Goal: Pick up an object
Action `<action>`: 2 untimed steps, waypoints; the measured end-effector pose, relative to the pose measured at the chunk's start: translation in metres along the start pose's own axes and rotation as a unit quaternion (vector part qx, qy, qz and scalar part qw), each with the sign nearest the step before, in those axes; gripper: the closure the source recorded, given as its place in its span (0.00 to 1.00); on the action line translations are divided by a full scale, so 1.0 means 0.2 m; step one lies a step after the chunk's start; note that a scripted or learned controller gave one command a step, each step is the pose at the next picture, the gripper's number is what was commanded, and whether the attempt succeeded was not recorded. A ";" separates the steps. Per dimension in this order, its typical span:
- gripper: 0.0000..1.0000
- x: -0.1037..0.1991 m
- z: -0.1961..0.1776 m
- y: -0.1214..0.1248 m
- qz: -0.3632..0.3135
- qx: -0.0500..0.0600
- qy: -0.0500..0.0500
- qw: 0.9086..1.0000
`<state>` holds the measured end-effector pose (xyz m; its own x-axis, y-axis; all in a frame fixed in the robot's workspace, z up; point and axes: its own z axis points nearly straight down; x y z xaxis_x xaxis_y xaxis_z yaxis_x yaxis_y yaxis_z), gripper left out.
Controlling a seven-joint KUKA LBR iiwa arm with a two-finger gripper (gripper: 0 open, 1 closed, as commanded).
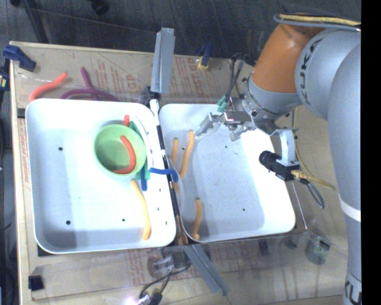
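Observation:
My gripper (217, 131) hangs over the upper part of the right bin (267, 218). Its two metal fingers (202, 127) stand apart and nothing is between them. Two orange sticks lie just left of it along that bin's left wall, a short one (176, 150) and a longer one (187, 154). A third orange stick (197, 217) lies near the bin's front left corner. In the left bin (57, 215) sits a green bowl (117, 146) with a red curved piece (128, 151) inside it.
A yellow stick (143, 212) and a blue piece (159, 171) lie by the left bin's right wall. Behind the left bin, on the bench, rest an orange-red tube (47, 86) and a purple tube (89, 94). A grey bar (162, 59) stands upright between the bins.

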<state>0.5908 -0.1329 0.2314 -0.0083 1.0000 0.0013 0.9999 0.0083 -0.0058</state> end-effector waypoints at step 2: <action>1.00 0.03 0.64 0.19 0.055 -0.001 0.002 0.998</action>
<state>0.6288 -0.1256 0.1026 0.1013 0.9948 0.0040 0.9948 -0.1013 -0.0032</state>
